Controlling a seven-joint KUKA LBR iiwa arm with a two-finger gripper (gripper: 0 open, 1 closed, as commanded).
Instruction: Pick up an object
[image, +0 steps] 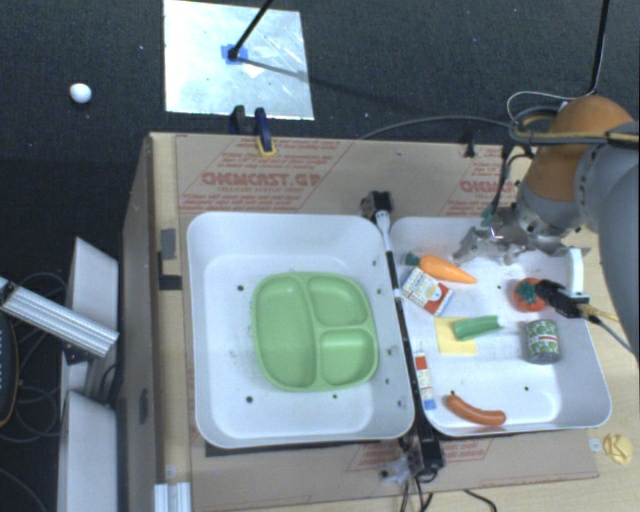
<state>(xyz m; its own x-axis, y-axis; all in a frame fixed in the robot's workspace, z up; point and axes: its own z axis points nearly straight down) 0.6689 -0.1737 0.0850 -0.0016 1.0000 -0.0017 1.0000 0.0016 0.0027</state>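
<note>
My pincer (490, 243) is hanging over the back part of the right bin (580, 405), and I cannot tell how it is standing, because it is small and blurred here. Nothing is showing between its tips. Just beside it, a smooth orange carrot (447, 268) is lying near the bin's back left corner. A small printed carton (425, 291) is touching the carrot's front side. A round red tomato (529, 294) is sitting to the right, and a short green can (541, 340) is lying in front of it. A green stick (474, 326) is resting on a flat yellow square (456, 345). A glossy sausage (475, 410) is lying near the front rim, with open white floor around it. In the left bin (215, 300), a green divided plate (313, 331) is lying flat in the middle.
</note>
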